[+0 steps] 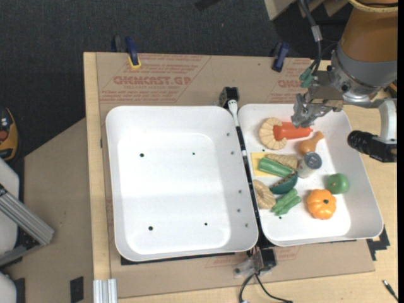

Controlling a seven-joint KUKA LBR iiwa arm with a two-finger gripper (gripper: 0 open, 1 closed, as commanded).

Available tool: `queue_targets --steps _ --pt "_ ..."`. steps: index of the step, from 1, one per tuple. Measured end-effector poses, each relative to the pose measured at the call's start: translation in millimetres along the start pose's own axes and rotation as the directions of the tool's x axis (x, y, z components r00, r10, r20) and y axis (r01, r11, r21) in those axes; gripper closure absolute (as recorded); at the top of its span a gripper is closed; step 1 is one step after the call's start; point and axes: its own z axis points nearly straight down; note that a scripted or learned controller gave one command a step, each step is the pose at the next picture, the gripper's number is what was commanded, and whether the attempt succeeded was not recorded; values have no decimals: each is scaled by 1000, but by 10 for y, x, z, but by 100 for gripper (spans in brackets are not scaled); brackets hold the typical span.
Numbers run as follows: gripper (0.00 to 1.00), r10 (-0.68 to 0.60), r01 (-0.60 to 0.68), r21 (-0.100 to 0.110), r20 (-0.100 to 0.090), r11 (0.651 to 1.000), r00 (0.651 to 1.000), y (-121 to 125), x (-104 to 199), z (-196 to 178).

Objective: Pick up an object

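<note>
Over the right bin, a shallow tray of smooth white plastic with rounded corners, the gripper hangs at the end of the grey arm with its orange band, its metal fingers pointing down onto the thick end of an orange toy carrot. Whether those fingers are closed on the carrot or merely touching it cannot be told from this angle. The carrot is a glossy plastic taper lying near the bin's far edge, its long axis running roughly left to right, with one end against a round ridged tan piece with an orange rim and the other under the gripper. Just beside it sits a small tan pear-shaped toy. Nearer the camera lie a flat yellow slab under a green pepper-like piece, a small grey-blue round object, a dark teal curved piece, a ribbed tan piece, a green pod-shaped toy, a ribbed orange pumpkin and a smooth green ball-like fruit. The left bin, of the same white plastic, shows four small dark holes in its floor. Both bins rest side by side on a brown cardboard sheet printed with red lettering.
</note>
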Motion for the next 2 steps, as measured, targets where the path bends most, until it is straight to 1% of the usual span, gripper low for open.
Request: queue_targets --steps 1,2 --pt "100 1 -1 -26 4 1000 1000 531 349 -252" --pt "100 -1 1 -28 3 1000 1000 967 889 -742"
